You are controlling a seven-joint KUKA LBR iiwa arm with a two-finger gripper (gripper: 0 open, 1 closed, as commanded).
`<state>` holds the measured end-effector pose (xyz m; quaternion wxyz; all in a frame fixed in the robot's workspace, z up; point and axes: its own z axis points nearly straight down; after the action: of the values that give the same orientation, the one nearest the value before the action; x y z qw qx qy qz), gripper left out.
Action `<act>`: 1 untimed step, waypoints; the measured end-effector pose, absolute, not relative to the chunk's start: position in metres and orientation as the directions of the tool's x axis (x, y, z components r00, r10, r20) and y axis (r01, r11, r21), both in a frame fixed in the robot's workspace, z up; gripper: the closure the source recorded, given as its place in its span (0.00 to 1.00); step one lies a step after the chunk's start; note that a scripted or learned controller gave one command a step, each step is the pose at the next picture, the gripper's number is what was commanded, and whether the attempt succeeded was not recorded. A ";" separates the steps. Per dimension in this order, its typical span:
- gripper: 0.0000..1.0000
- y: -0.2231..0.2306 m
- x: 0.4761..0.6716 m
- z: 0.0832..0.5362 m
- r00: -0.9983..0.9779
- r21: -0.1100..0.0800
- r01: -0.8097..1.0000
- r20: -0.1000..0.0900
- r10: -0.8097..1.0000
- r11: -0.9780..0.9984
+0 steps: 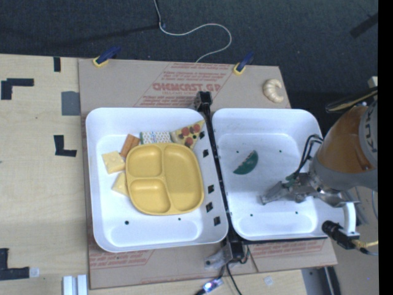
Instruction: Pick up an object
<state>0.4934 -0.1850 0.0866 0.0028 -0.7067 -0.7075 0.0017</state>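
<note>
A dark green crescent-shaped piece (247, 163) lies on the floor of the right bin (270, 226), towards its left middle. The gripper (265, 197) reaches in from the right, low over the right bin's floor, below and to the right of the green piece and apart from it. In the left bin (147, 238) a yellow divided plate (164, 178) sits in the middle. Around the plate's upper left edge lie tan and orange flat pieces (114, 161) and a patterned pizza-like slice (189, 133).
The grey arm with its orange band (344, 143) fills the right side, over the right bin's right wall. A beige lump (274, 90) rests on the cardboard behind the right bin. A black divider strip (212, 165) runs between the bins. A white cable (196, 32) loops across the back.
</note>
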 end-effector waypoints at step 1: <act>0.00 -0.185 0.494 0.085 0.000 0.000 1.000 -0.001 1.000 0.000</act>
<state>0.4937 -0.1850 0.0852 -0.0003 -0.7070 -0.7072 0.0004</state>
